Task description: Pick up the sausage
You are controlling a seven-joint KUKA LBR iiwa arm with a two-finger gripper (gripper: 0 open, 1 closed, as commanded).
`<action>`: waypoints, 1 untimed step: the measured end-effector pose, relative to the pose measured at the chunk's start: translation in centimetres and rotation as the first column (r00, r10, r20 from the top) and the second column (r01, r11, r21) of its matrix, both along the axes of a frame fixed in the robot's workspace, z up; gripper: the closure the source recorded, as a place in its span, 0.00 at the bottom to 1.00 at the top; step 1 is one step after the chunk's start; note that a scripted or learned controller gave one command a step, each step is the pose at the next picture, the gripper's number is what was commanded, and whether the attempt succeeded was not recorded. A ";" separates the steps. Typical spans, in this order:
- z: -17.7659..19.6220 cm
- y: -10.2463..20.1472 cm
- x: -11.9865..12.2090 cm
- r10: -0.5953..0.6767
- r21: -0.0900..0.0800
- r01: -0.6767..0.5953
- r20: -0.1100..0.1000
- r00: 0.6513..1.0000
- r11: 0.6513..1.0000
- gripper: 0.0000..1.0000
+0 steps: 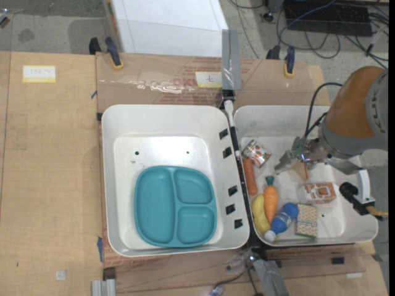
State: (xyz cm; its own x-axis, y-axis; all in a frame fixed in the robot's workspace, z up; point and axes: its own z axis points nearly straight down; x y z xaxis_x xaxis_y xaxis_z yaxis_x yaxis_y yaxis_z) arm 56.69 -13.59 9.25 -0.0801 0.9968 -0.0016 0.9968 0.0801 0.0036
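Note:
The sausage (249,175) is a thin reddish-brown stick lying lengthwise along the left wall of the right bin (364,230). My gripper (295,160) hangs low over the middle of that bin, to the right of the sausage and apart from it. A red and white snack packet (256,153) lies between the two, just above the sausage's far end. The grey and orange arm (355,119) covers the bin's right rear part.
A carrot (270,202), a banana (259,213) and a blue bottle (282,219) crowd the bin's front, next to the sausage's near end. Two more packets (319,193) (307,219) lie to the right. A teal divided plate (176,205) sits in the left bin (114,165).

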 end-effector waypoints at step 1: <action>1.1 -0.1 0.0 -0.001 -0.002 0.001 0.002 1.000 1.000 1.00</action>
